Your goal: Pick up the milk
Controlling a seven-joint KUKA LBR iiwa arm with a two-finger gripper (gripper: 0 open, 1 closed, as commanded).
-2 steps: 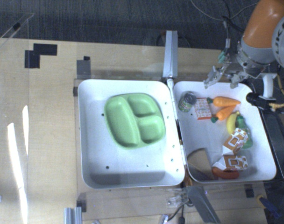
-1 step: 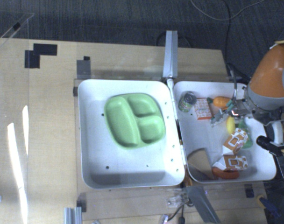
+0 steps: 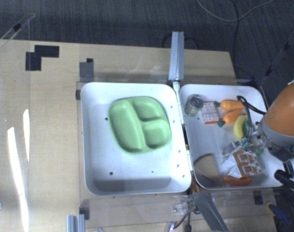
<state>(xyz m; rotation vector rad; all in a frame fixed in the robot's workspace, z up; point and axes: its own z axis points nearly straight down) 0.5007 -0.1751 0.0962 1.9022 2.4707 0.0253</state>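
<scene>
The milk is a small white carton with red print, lying flat near the back of the right bin, between a can and two orange carrots. My gripper hangs low over the right side of that bin, to the right of the milk and nearer the front, clearly apart from it. It sits just above a clear packet with brown squares. The arm's grey and orange wrist covers the bin's right wall.
A silver can stands left of the milk. Orange carrots and a yellow banana lie to the milk's right. A brown piece and a red item lie at the front. The left bin holds a green divided plate.
</scene>
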